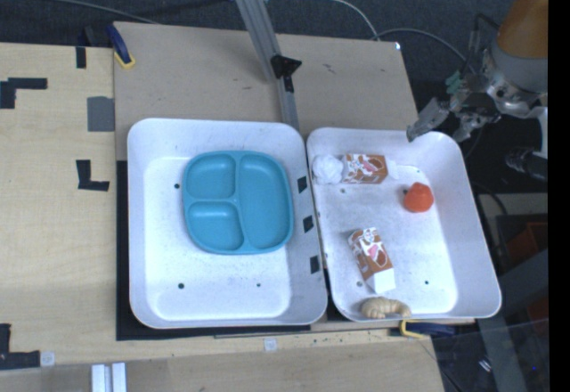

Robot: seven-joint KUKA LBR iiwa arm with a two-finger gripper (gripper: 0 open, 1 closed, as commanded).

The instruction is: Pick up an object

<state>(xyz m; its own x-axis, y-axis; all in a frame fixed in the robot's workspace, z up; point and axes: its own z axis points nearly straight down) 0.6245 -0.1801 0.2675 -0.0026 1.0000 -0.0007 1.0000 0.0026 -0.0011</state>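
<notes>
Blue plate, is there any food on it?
Empty. The blue plate sits in the left bin, and all three of its sections show bare blue.

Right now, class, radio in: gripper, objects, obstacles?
Gripper above right bin's far corner, holding nothing. Orange ball nearest, untouched. Nothing in between.

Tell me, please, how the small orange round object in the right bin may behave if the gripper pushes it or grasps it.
The orange ball looks round, so a push would probably roll it toward the bin wall. It appears smooth, so it may slip from closing fingers. It seems small, thus likely light.
</notes>
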